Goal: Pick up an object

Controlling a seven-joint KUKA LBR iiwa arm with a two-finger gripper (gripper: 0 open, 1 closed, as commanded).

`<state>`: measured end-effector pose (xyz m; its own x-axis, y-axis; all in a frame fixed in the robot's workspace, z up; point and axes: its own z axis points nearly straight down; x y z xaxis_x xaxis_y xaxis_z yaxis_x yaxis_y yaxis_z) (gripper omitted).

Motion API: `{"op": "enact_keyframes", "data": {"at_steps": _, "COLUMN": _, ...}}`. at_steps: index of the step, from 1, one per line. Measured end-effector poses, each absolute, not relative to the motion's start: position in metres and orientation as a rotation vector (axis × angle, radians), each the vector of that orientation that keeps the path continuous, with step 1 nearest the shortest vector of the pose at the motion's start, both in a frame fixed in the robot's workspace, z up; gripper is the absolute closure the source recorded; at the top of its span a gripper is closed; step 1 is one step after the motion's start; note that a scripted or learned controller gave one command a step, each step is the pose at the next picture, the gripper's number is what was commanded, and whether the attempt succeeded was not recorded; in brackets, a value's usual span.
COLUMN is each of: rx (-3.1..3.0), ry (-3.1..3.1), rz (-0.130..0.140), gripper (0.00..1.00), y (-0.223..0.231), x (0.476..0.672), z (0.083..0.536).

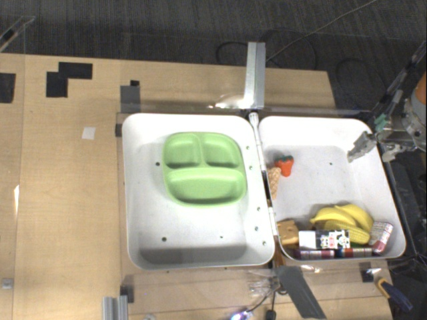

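Note:
The right bin (327, 139) holds a bunch of yellow bananas (347, 220) near its front. A small red and green toy (285, 166) lies by its left wall, with a pale orange piece (274, 179) just below it. Along the front wall sit a brown block (287, 231), a small dark and white box (327, 241) and a red and white can (381, 235). My gripper (371, 152) hangs over the bin's right rim, open, with nothing between its fingers. It is well apart from all the objects.
The left bin (143, 199) holds a green divided plate (203, 167). A metal post (255, 72) rises behind the wall between the two bins. Bare white floor lies in the back half of the right bin.

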<state>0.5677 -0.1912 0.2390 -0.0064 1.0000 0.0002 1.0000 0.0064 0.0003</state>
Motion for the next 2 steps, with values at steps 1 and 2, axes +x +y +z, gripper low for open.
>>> {"op": "enact_keyframes", "data": {"at_steps": 1, "rx": 2.168, "ry": 2.276, "rz": -0.001, "gripper": 0.00, "y": -0.140, "x": 0.573, "z": 0.103}}
{"op": "enact_keyframes", "data": {"at_steps": 2, "rx": 2.260, "ry": 2.167, "rz": 0.017, "gripper": 0.00, "y": -0.088, "x": 0.626, "z": 0.089}}
